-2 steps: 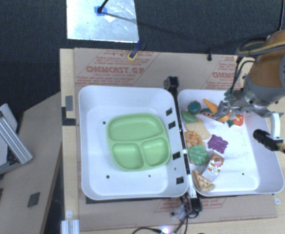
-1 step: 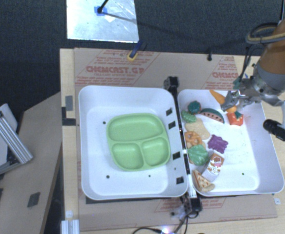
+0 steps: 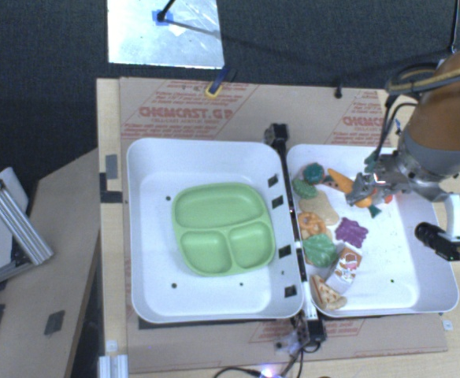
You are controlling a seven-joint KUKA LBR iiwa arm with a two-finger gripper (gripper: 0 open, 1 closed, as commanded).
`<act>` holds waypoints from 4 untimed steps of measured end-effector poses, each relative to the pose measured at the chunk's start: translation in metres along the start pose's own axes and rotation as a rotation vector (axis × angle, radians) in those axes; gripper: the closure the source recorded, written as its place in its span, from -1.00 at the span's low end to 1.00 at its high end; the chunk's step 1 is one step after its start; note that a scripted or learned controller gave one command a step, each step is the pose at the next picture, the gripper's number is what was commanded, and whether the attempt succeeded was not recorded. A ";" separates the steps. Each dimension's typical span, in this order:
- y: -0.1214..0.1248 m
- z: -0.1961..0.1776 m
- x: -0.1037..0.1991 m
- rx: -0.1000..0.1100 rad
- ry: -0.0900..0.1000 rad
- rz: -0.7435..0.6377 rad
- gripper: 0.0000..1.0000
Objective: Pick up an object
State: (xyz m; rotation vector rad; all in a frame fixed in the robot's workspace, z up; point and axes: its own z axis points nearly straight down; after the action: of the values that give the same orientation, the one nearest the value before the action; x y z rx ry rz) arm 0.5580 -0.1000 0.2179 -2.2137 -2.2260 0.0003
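Hovering over the right bin [image 3: 419, 290], the gripper [image 3: 364, 189] sits at a small orange carrot-shaped toy [image 3: 342, 181]; open or closed, cannot tell.

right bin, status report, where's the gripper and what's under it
Gripper low over the right bin, at an orange toy. No grasp confirmed. Toy pile crowds the bin's left side.

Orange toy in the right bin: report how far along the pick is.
Done: the hand has reached the small orange toy in the right white bin. In hand: nothing visibly gripped; finger state is unclear. Left: grasp and lift it. The green divided plate sits in the left bin.
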 end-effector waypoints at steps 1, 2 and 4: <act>-0.038 -0.005 0.028 0.000 0.000 0.000 1.00; -0.045 -0.013 0.039 -0.002 -0.001 -0.001 1.00; -0.033 -0.013 0.047 -0.004 -0.001 -0.001 1.00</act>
State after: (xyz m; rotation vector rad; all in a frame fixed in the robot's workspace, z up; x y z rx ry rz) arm 0.5248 -0.0533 0.2314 -2.2155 -2.2295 -0.0028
